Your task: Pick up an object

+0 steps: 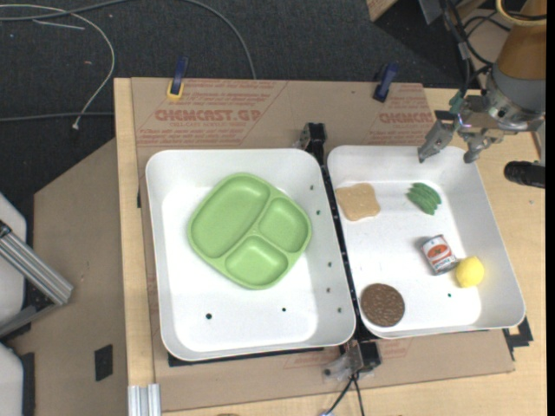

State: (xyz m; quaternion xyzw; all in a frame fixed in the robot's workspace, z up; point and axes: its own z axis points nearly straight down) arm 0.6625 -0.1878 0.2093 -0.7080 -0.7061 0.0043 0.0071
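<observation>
Gripper (451, 148) observed at the far right corner of the right bin (500, 258), fingers spread apart and pointing down, nothing between them; it hangs above the bin's rear edge, apart from all items. Nearest item is a green leafy piece (424, 197), lying on the bin floor just in front of the gripper. A tan bread slice (357, 202) lies flat to the left of it, near the bin's inner wall. Further forward, a small red-and-white can (440, 254) lies on its side, with a yellow lemon (469, 272) just beside it on the right. A round brown patty (381, 304) sits at the front left of the same bin. Left bin (173, 319) carries a green divided plate (250, 230), set at an angle near the centre. Both bins rest on a cardboard sheet (260, 102), fixed at the rear by two blue clamps (179, 76).
</observation>
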